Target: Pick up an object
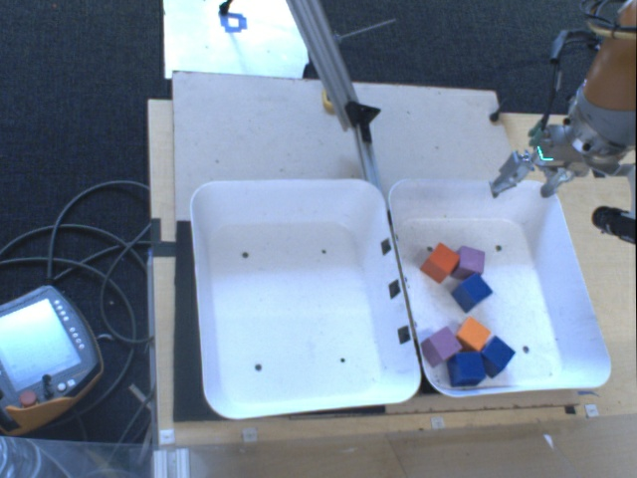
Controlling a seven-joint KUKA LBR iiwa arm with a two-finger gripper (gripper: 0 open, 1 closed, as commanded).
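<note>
To my left a teach pendant [40,361] lies on dark carpet [80,88] among looped black cables [95,232]; a metal pole [323,53] slants over the tabletop [259,127], near a pale sheet [234,23] with a blue mark

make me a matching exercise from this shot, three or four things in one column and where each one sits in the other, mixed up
Things:
1. gripper
2. orange cube
3. handheld control pendant
4. left bin

Places:
A. on the floor at the view's lower left, beside looped cables
B. above the far rim of the right bin
C. inside the right bin, touching a purple cube
D. on the bench, at the view's left of the other bin

Pairs: 1-B, 2-C, 3-A, 4-D
</note>
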